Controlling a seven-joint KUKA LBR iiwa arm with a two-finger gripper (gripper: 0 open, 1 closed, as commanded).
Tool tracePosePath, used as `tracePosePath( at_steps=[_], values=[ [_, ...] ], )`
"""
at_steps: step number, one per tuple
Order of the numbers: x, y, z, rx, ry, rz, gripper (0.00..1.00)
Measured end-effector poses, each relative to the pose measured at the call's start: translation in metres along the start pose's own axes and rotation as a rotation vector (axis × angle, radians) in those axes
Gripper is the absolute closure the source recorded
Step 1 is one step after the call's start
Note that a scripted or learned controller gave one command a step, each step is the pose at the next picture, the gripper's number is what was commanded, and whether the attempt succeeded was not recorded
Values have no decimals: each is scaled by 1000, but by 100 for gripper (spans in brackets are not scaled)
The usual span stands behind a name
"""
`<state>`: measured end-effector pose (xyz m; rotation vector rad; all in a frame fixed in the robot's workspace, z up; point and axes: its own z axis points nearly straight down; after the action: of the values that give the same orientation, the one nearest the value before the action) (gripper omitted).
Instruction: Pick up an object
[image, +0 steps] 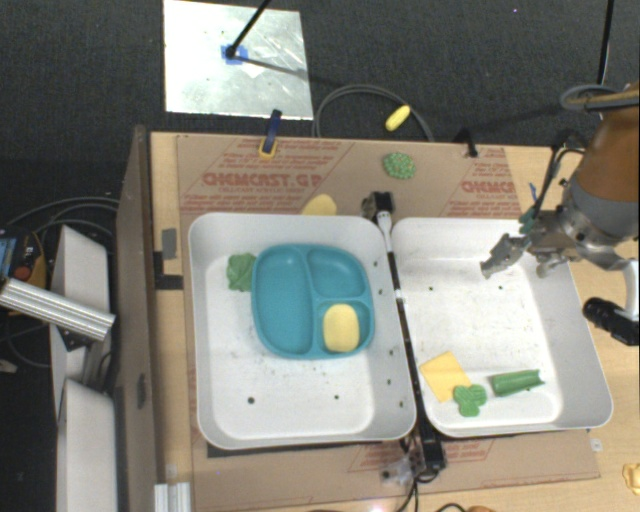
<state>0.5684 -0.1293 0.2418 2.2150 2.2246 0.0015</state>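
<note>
Jaws (503, 256) of the arm hang over the upper part of the right bin (580, 300), and between them I see nothing; whether they stand open or closed I cannot tell, because they look small and a little blurred against the white floor of the bin. Taking this right bin as the landmark, three possible things lie in its lower part, well apart from the jaws: a yellow flat block (444, 375) near the bin's left wall, a small green leafy piece (469, 400) touching or just beside the block at its lower side, and a green long piece (516, 381) just to the right of those two. To the left of the right bin, touching it along the middle edge, is the left bin (215, 400), which holds a blue divided plate (290, 300) with a yellow rounded item (341, 327) in its lower right compartment, and a green leafy piece (240, 271) beside the plate's upper left rim. Above the right bin, on the desk (440, 180), a green round item (399, 165) rests. As I judge it, the task is at an early stage: no object is lifted, all things lie on their places, and the arm is not yet above any of them. What is left is almost everything, namely to choose one thing, most likely in the lower part of the right bin, to come down over it, to close on it and to raise it
</note>
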Motion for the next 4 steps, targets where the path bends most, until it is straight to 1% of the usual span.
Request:
tracePosePath(
  at_steps=[1,2,3,4],
  values=[
    [18,-65,119,16,5,4,0],
    [89,35,50,-13,3,-10,0],
    [30,82,163,2,-1,5,0],
    [44,102,156,-2,1,-2,0]
  ],
)
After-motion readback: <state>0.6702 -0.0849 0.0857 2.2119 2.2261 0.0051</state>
